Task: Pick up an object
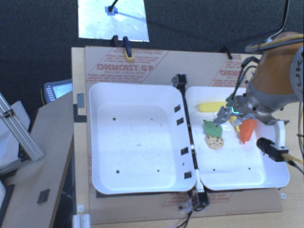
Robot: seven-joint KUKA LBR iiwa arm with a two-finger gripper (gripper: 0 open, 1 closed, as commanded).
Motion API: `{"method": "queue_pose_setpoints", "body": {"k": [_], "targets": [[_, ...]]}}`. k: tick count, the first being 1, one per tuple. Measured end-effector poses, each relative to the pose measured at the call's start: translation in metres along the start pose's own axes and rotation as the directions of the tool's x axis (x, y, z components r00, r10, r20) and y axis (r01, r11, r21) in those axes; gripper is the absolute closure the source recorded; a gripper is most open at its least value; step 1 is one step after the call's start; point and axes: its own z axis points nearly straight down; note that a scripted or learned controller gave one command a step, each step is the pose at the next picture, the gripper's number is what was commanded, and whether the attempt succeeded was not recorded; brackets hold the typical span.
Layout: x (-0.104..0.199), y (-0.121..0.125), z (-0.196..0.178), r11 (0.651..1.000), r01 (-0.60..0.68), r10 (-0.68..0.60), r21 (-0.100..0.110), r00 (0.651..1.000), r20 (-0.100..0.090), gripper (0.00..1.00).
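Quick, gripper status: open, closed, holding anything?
Gripper: over the right bin, above the green piece and beside the carrot; open or closed cannot be told, nothing visibly held.

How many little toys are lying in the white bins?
4, all in the right bin: a yellow toy at the back, a green one, a tan cookie just in front of it, and an orange carrot. The arm may hide more.

Even, bright overhead light, two shallow white plastic bins (137,137) nearly washed out, strong glare on the square shiny metal sheet (113,13) at far left, soft faint shadows, dark fabric backdrop (199,13) grainy, overall slightly soft focus
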Motion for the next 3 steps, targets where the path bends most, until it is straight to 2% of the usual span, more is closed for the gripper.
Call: {"method": "queue_pose_setpoints", "body": {"k": [1,2,3], "targets": [[0.0,0.0,0.0,1.0,0.0,0.0,0.0,1.0,0.0,0.0],[-0.006,0.039,0.042,1.0,0.003,-0.003,-0.001,1.0,0.002,0.0],[-0.016,0.06,0.143,1.0,0.0,0.0,-0.003,1.0,0.002,0.0]]}}
